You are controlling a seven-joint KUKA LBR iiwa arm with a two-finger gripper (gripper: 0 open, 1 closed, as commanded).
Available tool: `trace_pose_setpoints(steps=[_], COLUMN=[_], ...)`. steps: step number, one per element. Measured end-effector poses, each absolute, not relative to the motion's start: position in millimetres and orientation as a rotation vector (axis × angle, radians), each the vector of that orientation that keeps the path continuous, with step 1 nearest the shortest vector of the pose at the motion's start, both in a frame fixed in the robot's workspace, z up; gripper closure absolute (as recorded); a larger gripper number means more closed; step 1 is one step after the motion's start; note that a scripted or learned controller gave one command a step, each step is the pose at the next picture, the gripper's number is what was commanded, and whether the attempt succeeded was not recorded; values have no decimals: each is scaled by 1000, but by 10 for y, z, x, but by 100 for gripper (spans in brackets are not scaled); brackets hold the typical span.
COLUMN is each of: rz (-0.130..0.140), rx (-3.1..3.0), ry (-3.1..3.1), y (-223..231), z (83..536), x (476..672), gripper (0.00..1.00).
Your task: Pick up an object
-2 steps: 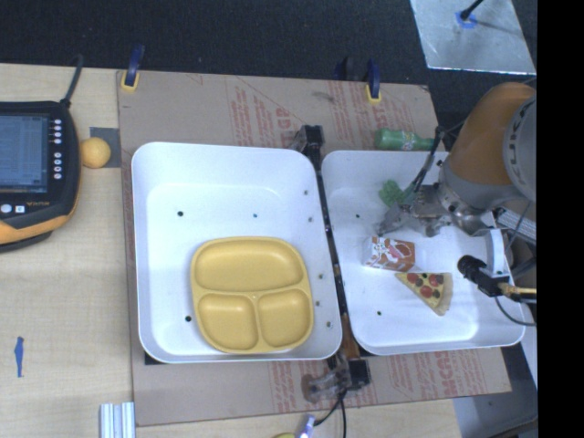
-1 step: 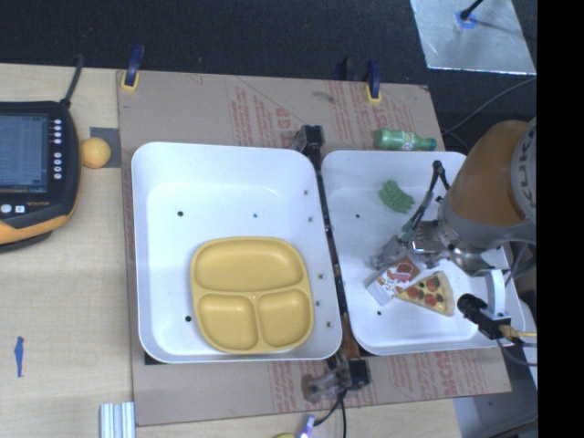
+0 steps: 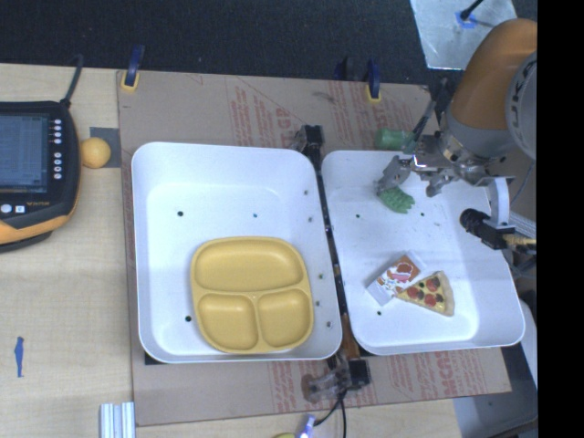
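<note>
- brown cardboard (image 3: 228, 108) covers the bench under two shallow white bins, with a dark floor beyond and a pale wood tabletop at the left
- left bin (image 3: 173, 176) holds a yellow divided plate (image 3: 251, 293), three compartments, lying flat toward the near side
- right bin (image 3: 465, 272) holds a small green object (image 3: 399, 199) near its far left corner, a toy pizza slice (image 3: 429, 293) toward the near side, and a little red and white packet (image 3: 394, 278) touching the slice's left end
- grey arm (image 3: 493, 80) with its orange band reaches in from the right, over the far part of the right bin
- gripper (image 3: 394, 179) hangs just above the green object; whether its fingers are apart or closed, i cannot tell, and nothing is seen clamped between them
- handheld control pendant (image 3: 32, 167) and a yellow ball (image 3: 95, 151) sit left of the bins
</note>
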State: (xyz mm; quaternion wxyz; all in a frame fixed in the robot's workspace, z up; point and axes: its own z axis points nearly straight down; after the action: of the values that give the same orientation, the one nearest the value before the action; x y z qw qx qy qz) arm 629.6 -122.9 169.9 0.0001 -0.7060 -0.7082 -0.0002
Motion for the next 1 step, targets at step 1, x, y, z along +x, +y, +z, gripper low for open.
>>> trace_pose_setpoints(steps=[1], rz=[5], rx=[-2214], ry=[-2225], y=[-1371], z=[910], x=[6532], gripper=[0])
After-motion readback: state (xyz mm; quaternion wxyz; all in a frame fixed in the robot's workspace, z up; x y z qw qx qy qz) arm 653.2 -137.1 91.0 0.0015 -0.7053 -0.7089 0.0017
